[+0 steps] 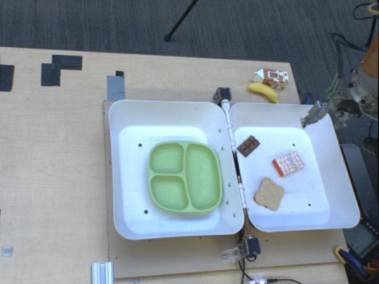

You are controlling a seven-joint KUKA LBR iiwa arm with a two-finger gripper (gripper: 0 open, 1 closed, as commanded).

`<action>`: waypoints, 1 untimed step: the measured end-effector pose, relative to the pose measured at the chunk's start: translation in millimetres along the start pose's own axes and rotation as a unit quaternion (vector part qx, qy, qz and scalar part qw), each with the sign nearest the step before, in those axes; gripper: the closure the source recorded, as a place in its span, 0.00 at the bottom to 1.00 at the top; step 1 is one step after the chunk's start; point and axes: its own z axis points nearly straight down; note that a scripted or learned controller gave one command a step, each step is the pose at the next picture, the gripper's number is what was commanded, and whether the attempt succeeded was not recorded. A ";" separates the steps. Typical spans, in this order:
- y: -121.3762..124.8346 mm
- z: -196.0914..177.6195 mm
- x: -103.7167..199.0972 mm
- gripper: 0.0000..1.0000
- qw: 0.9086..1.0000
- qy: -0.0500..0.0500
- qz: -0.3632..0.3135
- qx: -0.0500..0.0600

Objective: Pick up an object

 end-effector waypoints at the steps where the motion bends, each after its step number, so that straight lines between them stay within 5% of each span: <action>1: -32.1 145.3 -16.3 0.00 1.000 -0.001 0.001 -0.004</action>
